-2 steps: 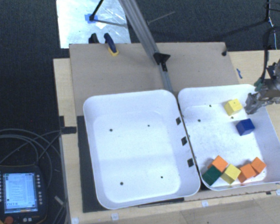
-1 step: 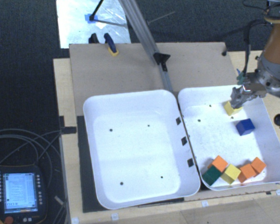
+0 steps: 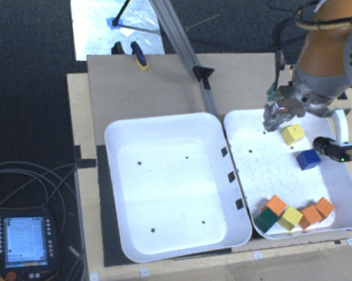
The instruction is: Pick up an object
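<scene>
My gripper (image 3: 274, 120) hangs over the far part of the right bin (image 3: 250, 161), just left of a yellow cube (image 3: 293, 134). Nothing shows between its tips. A blue cube (image 3: 308, 159) lies a little nearer, to the right of the yellow one. Along the bin's near wall sits a cluster of cubes: a green one (image 3: 266, 220), an orange one (image 3: 276, 205), a yellow one (image 3: 289, 218), and two more orange ones (image 3: 310, 215) (image 3: 324, 206).
The left bin (image 3: 167, 186) lies beside the right one, joined by black clips (image 3: 231, 177). A slanted metal pole (image 3: 180, 39) crosses behind the bins. A teach pendant (image 3: 23, 243) with cables rests on the floor at the left.
</scene>
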### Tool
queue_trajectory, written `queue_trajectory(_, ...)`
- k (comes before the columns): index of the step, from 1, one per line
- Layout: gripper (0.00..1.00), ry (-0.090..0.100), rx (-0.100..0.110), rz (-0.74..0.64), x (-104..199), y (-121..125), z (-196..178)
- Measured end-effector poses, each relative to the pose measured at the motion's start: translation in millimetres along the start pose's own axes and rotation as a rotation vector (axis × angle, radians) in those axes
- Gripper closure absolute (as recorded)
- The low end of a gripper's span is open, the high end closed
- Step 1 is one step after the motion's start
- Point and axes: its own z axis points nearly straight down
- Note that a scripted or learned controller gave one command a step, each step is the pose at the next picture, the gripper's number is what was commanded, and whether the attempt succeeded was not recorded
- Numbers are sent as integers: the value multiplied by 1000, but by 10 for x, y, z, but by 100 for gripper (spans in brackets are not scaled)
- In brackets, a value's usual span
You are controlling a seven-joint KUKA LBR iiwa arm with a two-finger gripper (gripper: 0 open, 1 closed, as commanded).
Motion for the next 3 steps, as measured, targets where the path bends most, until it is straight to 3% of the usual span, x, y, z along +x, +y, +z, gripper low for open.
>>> queue_trajectory(3, 100, 1, -1, 0, 1409, 607, 282)
